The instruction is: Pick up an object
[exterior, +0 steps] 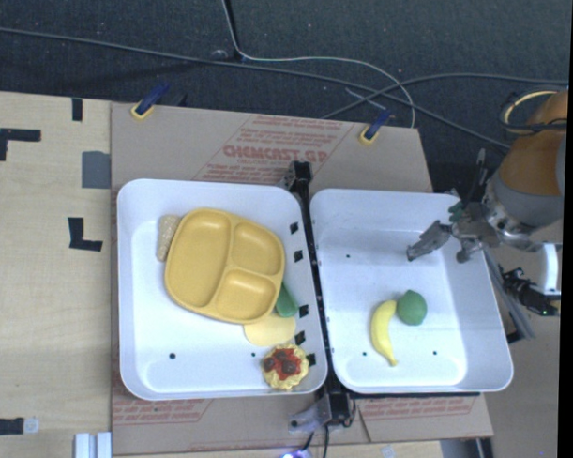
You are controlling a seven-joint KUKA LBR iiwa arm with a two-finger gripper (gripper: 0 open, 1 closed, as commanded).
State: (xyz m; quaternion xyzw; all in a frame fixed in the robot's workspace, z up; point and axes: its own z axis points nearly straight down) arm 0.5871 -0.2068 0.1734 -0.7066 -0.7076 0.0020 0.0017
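Note:
A yellow banana point(384, 333) lies in the right bin point(362, 226), with a green round fruit point(412, 308) touching its upper right end. My gripper point(447, 249) hangs over the bin's upper right part, above and to the right of both fruits. Its two fingers are spread apart, open, with nothing between them. In the left bin point(140, 265) a yellow divided plate point(224, 265) covers most of a tan item point(166, 236) at its left and a green piece point(287, 304) at its lower right.
A pale yellow round piece point(267, 332) and a small red-topped pastry point(285, 366) lie near the left bin's lower right corner. Black clips line the divide between the bins point(309, 262). Cardboard lies under both bins. Cables run across the dark floor behind.

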